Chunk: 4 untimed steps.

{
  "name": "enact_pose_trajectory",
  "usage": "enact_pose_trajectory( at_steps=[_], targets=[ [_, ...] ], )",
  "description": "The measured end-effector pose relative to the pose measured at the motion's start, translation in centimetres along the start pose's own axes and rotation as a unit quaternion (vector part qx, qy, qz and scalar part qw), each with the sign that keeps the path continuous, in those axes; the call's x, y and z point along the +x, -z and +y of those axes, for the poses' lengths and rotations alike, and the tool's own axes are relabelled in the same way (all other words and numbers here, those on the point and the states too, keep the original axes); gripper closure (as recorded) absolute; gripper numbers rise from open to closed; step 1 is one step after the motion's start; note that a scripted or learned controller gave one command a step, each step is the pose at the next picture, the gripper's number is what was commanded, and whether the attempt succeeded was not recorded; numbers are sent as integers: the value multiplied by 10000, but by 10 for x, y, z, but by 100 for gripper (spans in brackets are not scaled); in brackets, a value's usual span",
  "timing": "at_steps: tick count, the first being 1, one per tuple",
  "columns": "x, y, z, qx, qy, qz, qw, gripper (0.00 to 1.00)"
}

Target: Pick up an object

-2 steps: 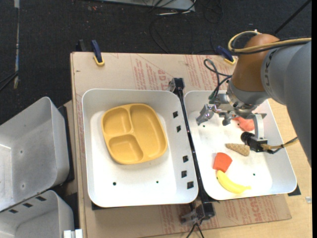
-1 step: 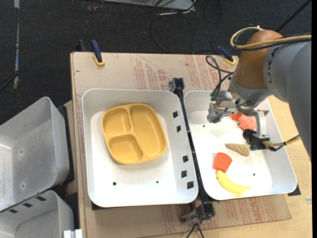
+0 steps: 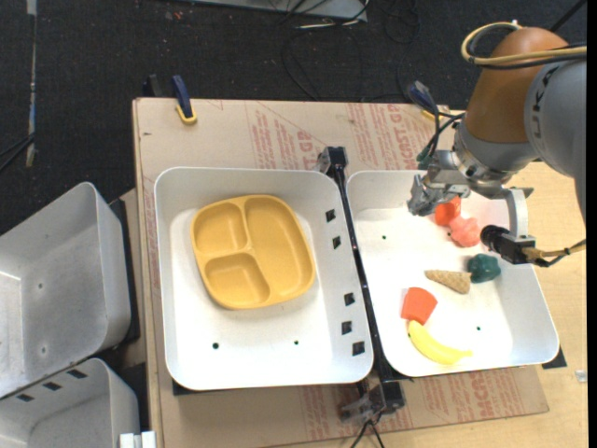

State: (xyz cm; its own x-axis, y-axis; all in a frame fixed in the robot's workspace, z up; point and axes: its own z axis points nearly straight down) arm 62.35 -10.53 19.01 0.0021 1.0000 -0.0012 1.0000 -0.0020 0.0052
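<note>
Grey two-finger gripper (image 3: 431,197) hovered at right white bin's (image 3: 522,342) far edge, beside orange-red block (image 3: 448,212); finger state indeterminable. Risk: fingers striking bin wall, missing block.

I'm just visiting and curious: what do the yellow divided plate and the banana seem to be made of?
The yellow divided plate looks like moulded plastic: one even colour, smooth rounded compartments, a soft sheen. The banana looks like a plastic toy, uniformly bright yellow and glossy, though rubber or foam cannot be ruled out from this view.

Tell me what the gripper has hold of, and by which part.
Cannot be told. The gripper sits low in the right bin, beside a red toy, and its tip is too unclear.
</note>
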Motion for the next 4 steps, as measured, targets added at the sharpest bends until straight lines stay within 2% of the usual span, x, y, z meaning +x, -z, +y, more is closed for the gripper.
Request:
enact_pose_trajectory(
  at_steps=[1,2,3,4],
  targets=[
    [-1,64,-1,-11,21,-1,10000,100],
    [-1,108,0,-2,24,0,10000,100],
    [50,86,-3,34,44,11,10000,100],
    [96,74,-19,43,45,11,10000,100]
  ],
)
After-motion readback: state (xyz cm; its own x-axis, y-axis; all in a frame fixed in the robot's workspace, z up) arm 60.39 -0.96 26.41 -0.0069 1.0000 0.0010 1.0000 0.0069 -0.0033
